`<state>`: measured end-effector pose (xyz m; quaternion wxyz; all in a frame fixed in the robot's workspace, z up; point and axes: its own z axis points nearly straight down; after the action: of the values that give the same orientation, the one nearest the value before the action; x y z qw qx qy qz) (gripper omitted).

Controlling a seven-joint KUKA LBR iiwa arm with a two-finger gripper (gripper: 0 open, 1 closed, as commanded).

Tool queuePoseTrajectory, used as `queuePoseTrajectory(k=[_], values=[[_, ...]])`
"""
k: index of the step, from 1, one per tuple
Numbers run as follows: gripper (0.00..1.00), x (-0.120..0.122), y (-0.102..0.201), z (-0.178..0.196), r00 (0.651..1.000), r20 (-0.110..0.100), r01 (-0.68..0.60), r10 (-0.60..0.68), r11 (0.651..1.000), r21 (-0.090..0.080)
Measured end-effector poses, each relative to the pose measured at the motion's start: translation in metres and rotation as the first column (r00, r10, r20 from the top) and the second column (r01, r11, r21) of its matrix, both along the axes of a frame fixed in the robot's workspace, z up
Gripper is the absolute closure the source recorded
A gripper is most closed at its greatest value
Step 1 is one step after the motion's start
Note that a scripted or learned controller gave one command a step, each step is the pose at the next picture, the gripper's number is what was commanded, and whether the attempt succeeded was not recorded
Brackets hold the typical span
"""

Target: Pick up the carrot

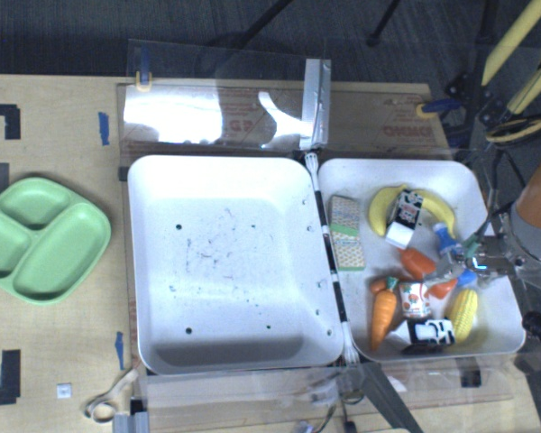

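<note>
The gripper (476,262) hangs low over the right bin (487,192), toward its right wall, and I cannot tell how wide it stands or whether it has hold of anything; the metal there blurs into the clutter beneath it. Just beside it lie an orange piece (418,262) and a blue piece (444,237); nearer the bin's front edge sit a corn cob (465,312), a small printed can (414,299) and a black-and-white toy (432,332). The carrot (383,314) lies toward the bin's front-left corner, touching the can, green top pointing toward the bin's middle; it is apart from the gripper. The likely failure is a wrong grab: a descent from here would close on the orange piece or the corn; near the carrot, the can may block one side and tip, and the left wall crowds the other.
</note>
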<state>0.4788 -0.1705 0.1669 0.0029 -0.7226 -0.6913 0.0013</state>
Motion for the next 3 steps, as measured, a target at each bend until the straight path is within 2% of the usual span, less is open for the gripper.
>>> queuePoseTrajectory(k=[1, 2, 3], values=[[0.0, 0.054, 0.012, -0.033, 0.997, 0.001, -0.083, 0.083, 0.997, 0.0], [0.0, 0.026, 0.062, -0.081, 0.989, 0.013, -0.149, 0.149, 0.989, -0.004], [0.0, 0.056, 0.071, -0.081, 0.989, 0.009, -0.145, 0.145, 0.989, -0.005]])
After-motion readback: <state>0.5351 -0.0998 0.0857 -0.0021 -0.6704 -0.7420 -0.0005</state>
